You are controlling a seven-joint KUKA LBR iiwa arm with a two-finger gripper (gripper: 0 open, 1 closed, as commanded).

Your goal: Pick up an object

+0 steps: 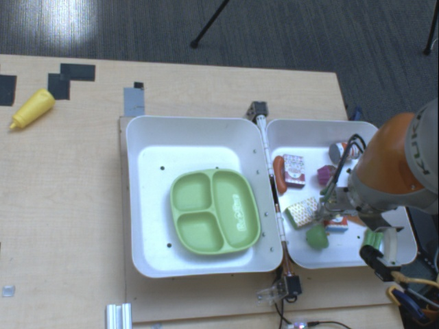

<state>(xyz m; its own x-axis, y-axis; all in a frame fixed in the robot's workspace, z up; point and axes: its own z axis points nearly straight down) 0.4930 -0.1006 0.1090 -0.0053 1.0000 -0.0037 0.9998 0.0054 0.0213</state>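
Observation:
The right bin [302, 132] holds several small objects. A red sausage [278, 173] lies by the bin's left wall, with a red and white box [294, 169] beside it. A purple piece [325, 175] and a grey piece [337, 151] sit further back. Near the front are a pale checkered block [302, 212], a green ball [317, 237] and a small orange and blue item [337, 223]. My gripper [329, 208] hangs low over the bin's middle, right beside the checkered block and above the orange and blue item. The wrist hides what lies beneath it.
The left bin [147, 184] bears a green divided plate [215, 211]. A yellow bottle [31, 109] lies on the bench at far left. A green item [374, 239] sits at the right bin's front right, under the arm [394, 166].

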